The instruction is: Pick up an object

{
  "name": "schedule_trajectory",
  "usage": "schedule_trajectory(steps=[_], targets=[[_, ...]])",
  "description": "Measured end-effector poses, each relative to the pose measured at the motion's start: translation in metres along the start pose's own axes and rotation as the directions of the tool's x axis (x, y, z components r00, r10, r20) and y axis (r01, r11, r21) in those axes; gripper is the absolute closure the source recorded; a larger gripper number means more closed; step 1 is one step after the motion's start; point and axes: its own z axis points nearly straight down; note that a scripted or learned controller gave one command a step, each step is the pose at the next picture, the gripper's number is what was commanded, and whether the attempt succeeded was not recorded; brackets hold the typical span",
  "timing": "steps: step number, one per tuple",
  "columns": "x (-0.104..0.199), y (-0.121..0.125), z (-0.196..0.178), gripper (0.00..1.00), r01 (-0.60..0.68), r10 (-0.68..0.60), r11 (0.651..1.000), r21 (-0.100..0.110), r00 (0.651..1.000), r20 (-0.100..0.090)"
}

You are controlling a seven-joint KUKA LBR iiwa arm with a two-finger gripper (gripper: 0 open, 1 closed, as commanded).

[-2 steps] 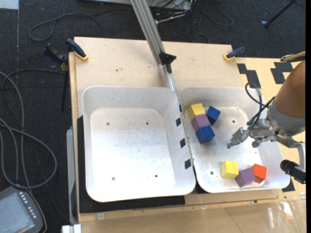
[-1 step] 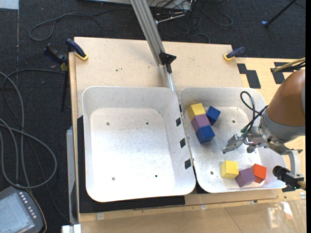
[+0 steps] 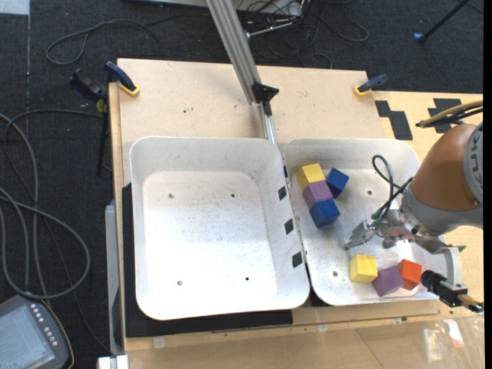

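Observation:
The right bin (image 3: 338, 156) holds two groups of small blocks. At its upper middle sit a yellow block (image 3: 311, 175), a small blue block (image 3: 337, 181), a purple block (image 3: 317, 194) and a larger blue block (image 3: 325, 211), packed together. Near the front edge lie another yellow block (image 3: 364, 268), a purple block (image 3: 387, 280) and an orange block (image 3: 410, 272). My gripper (image 3: 363, 235) hangs over the right bin, between the two groups, just above the front yellow block. Nothing shows between its fingers, and their spacing is unclear.
The left bin (image 3: 204, 221) lies beside the right one, sharing a middle rim. A slanted metal pole (image 3: 234, 41) rises from the bench behind the bins. Clamps (image 3: 123, 79) sit at the bench's back corners. Cables run across the dark floor.

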Motion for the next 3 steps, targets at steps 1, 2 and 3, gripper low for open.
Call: schedule_trajectory(steps=[1,2,3], targets=[[0.0,0.001,-0.012,1.0,0.0,0.0,1.0,-0.004,1.0,0.001],[-0.009,0.007,-0.07,1.0,0.002,-0.002,1.0,-0.008,1.0,0.003],[-0.01,0.009,-0.123,1.0,0.003,-0.003,1.0,-0.009,1.0,0.003]])
